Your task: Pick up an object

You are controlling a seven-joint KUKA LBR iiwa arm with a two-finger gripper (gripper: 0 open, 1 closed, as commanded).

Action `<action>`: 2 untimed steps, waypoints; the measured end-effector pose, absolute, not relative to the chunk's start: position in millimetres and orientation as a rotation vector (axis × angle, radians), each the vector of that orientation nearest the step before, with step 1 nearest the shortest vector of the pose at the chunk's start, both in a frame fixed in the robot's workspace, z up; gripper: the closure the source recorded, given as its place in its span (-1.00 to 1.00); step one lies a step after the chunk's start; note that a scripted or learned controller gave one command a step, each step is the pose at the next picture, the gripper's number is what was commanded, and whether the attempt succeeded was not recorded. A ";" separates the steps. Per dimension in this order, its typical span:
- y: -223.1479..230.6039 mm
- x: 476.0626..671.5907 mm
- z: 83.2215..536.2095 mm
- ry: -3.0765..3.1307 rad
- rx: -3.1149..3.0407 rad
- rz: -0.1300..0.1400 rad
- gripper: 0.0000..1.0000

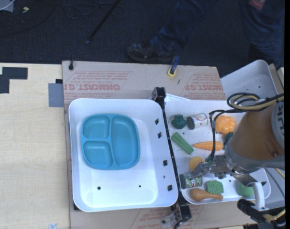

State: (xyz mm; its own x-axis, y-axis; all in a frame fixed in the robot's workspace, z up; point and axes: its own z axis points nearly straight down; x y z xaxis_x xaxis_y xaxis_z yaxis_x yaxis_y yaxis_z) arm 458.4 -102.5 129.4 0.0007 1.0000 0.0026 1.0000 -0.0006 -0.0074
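The right bin (183,109) holds several toy foods: a dark green lump (178,122), a small jar (199,121), an orange fruit (225,124), a long green piece (182,142), a carrot (208,146), a yellow piece (195,162), a green can (191,180), a green bumpy piece (214,187) and a tan pear shape (204,194). My gripper (212,168) is low in this bin, between the yellow piece and the bumpy green piece, just right of the can. The arm's orange band (254,137) covers the bin's right part.
The left bin (88,185) holds a blue divided plate (110,141). A black divider (165,142) runs between the two bins. A light green item (245,190) lies at the right bin's lower right, beside a black cable (240,100) looping above the arm.
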 end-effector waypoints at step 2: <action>-103.9 458.3 112.0 -2.206 -2.229 0.003 1.00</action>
